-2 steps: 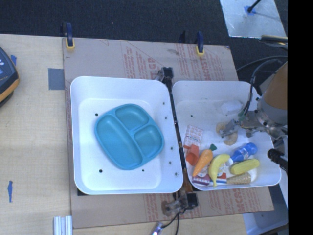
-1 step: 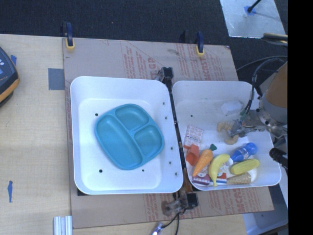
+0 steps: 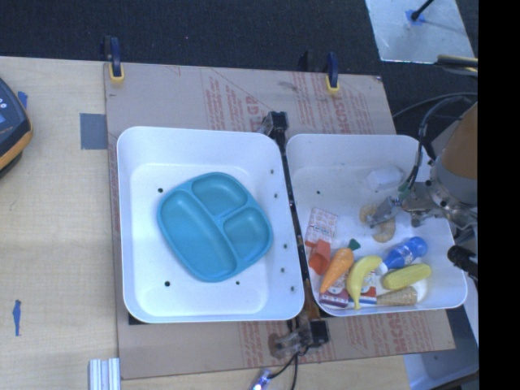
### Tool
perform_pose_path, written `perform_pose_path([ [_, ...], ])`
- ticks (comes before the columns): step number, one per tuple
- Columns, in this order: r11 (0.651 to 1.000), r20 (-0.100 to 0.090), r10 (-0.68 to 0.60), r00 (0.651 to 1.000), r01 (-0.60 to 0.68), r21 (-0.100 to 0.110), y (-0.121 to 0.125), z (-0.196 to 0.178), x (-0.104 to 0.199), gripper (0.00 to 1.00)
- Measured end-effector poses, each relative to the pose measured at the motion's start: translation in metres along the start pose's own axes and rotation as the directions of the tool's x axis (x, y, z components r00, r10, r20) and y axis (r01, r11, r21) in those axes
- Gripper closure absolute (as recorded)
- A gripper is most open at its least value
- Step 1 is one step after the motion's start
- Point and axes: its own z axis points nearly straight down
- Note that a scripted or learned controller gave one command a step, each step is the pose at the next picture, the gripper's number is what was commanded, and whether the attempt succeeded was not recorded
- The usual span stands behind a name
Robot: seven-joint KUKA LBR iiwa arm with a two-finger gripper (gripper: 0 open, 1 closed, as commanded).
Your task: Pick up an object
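Nearest, at the front edge of the wooden bench [image 3: 57, 266], a dark bracket [image 3: 296, 340] between the two bins' front corners, on the cardboard sheet [image 3: 203, 96] under both.

Just behind, along the front wall of the right bin [image 3: 349, 149], a huddle of small things: a pale stick-shaped piece [image 3: 396, 296] lying flat, a yellow banana [image 3: 361, 276] curved upright beside an orange carrot [image 3: 337, 268], both resting on a red-and-white card [image 3: 341, 301]. To the right of the banana, a yellow oblong item [image 3: 406, 276], touching a blue bottle-like object [image 3: 405, 252] just behind it. Left of the carrot, a red scrap [image 3: 318, 254], and behind that a white printed packet [image 3: 322, 223] near the bin's left wall.

Further back, a tan lump [image 3: 383, 229] in the middle of the right bin, apart from the heap. Directly over it, the gripper [image 3: 387, 211], low in the bin, reaching in from the right on the grey arm [image 3: 455, 165]. Whether wide or narrow: cannot tell, too blurred and dark. Nothing visibly held.

Alongside, in the left bin [image 3: 130, 218], a blue divided plate [image 3: 215, 226], lying flat and near the centre.

Farther still, two blue-and-yellow clamps [image 3: 114, 59] on the cardboard's back edge, a patch of grey tape [image 3: 93, 130], and a dark device [image 3: 10, 128] at the left edge.
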Motion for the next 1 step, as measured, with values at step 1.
perform_pose_path([
  [1, 1.000, 0.000, -0.002, 1.000, 0.002, 0.003, -0.0004, -0.0080, -0.0009, 1.00],
])
